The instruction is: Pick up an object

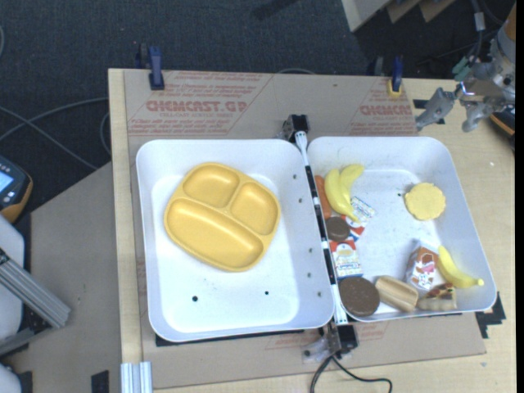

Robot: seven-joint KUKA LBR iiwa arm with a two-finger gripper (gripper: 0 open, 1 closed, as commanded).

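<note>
The step in hand looks like the approach, with nothing lifted yet; the pincer (455,111) hangs at 2 o'clock, above the table (246,105) beyond the right bin (458,178), touching nothing; I cannot tell how it is set. Candidates lie in that bin: a banana (345,188) at 9 o'clock, a yellow disc (426,201) at 1 o'clock; next it must swing over 1 and descend.
</note>
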